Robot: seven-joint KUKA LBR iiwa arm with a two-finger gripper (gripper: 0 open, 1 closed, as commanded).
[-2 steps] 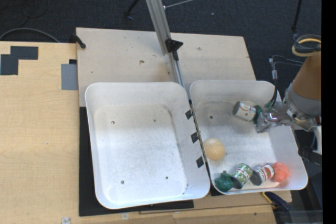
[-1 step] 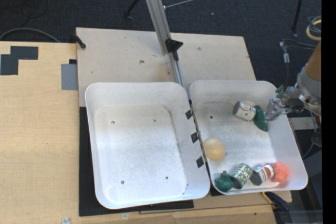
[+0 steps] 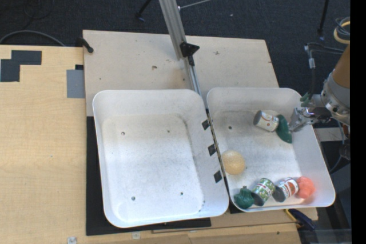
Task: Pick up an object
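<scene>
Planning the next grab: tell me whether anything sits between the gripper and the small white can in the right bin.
Yes. A dark green object lies right beside the gripper, between it and the small white can, touching or nearly touching the can's right side. Other items sit lower in the right bin, off that line.

The arm [image 3: 342, 80] reaches in low from the right edge, its wrist angled leftward and down, the gripper [image 3: 298, 117] hanging at its tip, metal parts too small and blurred to read.
</scene>
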